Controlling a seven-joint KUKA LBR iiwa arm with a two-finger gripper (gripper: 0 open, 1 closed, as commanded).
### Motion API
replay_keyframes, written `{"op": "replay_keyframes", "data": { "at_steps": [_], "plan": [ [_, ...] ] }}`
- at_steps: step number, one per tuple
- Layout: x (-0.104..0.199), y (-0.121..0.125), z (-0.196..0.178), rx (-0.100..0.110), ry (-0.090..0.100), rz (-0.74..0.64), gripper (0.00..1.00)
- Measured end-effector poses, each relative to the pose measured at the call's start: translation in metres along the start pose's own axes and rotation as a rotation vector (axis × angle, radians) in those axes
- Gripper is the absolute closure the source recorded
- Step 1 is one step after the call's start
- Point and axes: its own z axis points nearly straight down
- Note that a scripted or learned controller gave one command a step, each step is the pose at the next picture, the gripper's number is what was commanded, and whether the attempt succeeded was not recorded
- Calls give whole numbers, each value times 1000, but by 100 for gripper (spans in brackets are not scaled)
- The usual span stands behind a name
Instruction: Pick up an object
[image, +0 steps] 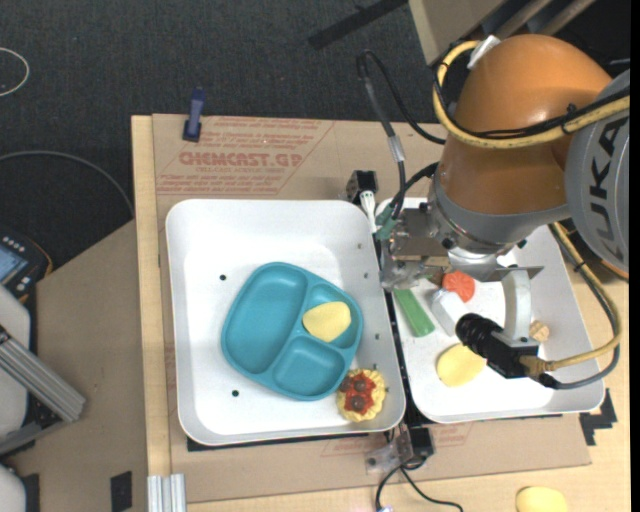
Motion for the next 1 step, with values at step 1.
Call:
{"op": "replay_keyframes", "data": {
  "at_steps": [1],
  "plan": [
    [-34,-7,-131,-18,1,3,100]
  ]
}}
